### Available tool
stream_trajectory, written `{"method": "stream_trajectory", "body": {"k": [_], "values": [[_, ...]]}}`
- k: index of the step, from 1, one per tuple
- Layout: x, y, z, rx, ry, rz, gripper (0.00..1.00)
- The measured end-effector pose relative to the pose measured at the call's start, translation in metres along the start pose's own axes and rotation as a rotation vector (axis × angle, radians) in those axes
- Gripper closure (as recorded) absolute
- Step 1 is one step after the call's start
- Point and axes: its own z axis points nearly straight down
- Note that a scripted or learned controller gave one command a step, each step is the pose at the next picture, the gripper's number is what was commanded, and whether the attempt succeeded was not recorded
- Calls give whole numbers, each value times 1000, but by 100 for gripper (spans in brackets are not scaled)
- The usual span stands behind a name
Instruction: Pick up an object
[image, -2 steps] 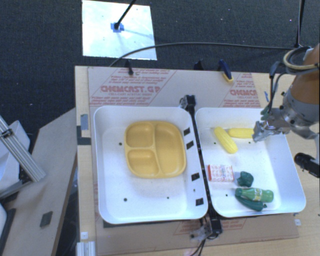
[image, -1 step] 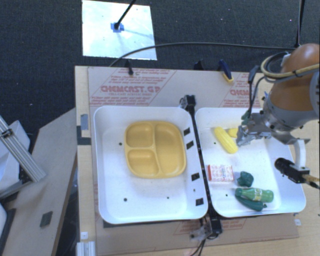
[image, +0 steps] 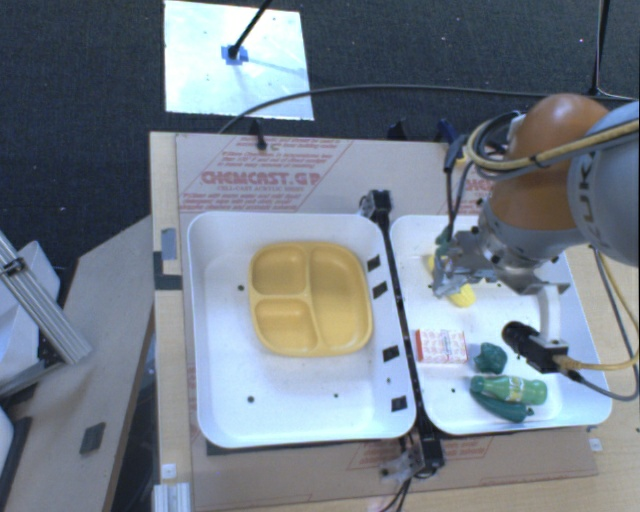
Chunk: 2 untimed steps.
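Left white plastic bin (image: 215, 400): one yellow divided plastic tray (image: 308, 298), three compartments, sitting flat near the middle. Not near the arm.

Right white plastic bin (image: 590, 405): small red-and-white printed packet (image: 441, 346) lying flat near the divider, a dark green lumpy toy (image: 490, 357) just beside it, and a green bottle-shaped item with a yellow label (image: 510, 391) near the front rim. Further back, a small yellow rounded object (image: 459, 293) peeks out from under the tool.

Grey two-finger gripper (image: 455, 272) is low in the right bin, right over that yellow object, so I'd call that the target. Step in hand: descent/grasp approach, not lift. Can't tell whether it's spread or closed (wrist body blocks the tips), and can't tell if it's touching the object.

Next move calls for: seat the tips either side of the yellow piece, close, then a straight vertical lift clear of the rim. The piece looks rounded, so it may squirt out sideways if the close is off-centre.
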Motion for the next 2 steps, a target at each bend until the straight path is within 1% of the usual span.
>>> {"method": "stream_trajectory", "body": {"k": [1, 2], "values": [[53, -5, 12, 0, -1, 0, 100], [103, -3, 6, -1, 0, 0, 100]]}}
